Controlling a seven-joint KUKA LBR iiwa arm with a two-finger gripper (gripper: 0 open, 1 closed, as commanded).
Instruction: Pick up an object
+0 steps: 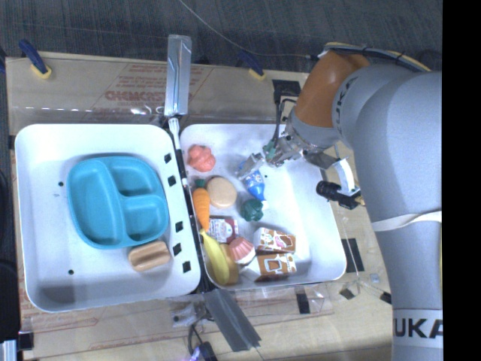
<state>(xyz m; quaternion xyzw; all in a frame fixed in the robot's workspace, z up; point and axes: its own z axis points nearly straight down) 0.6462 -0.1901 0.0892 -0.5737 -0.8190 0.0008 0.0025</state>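
My gripper [264, 157] hangs low over the upper middle of the right bin [319, 235], reaching in from the right. Its tip is just above and right of a crumpled blue and silver packet [253, 177], close to it or touching; I cannot tell which. Nothing is visibly held. Around the packet lie a pink-orange round toy [201, 157], a beige bun [222, 192], a carrot [201, 206] and a small teal item [252, 210].
The right bin's front holds a banana [216, 260], a pink cupcake-like toy [241, 250], a small red and white carton [222, 227] and two brown cartons [275, 252]. The left bin [37, 201] holds a blue divided plate [119, 199] and a bread roll [149, 256].
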